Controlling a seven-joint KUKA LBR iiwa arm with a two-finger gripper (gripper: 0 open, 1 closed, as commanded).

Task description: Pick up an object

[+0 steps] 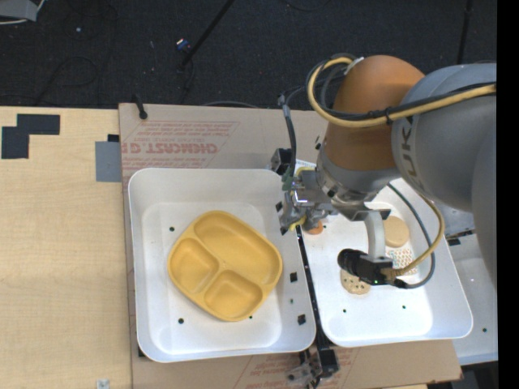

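Objects on offer lie in both bins, and none of them appears lifted yet. The left bin point(154, 193) bears a yellow plate point(225, 264), a smooth moulded plastic tray with rounded corners and three sunken compartments, lying flat and turned at a slant. The right bin point(438, 314) bears smaller things: a small orange piece point(313, 228) at its far left, close to the wall between the bins, a tan disc point(396, 232) with a matt face further right, a white latticed piece point(401, 258) just near of that disc, and a speckled round point(352, 283), biscuit-like and partly hidden, towards the middle. The gripper point(297, 214) hangs low over the seam between the two bins, with the orange piece just beside it to the right and the plate's far right corner not far to its left. Whether it is spread or pressed together I cannot tell, as the grey arm point(438, 136) and its cabling crowd that spot, and nothing can be seen pinched in it. By my reading the task is at the approach stage, so the closing, the grasp and the lift are all left to do. Both bins are shallow, glossy white and rounded at the corners, and they rest on a printed cardboard sheet point(186, 140).
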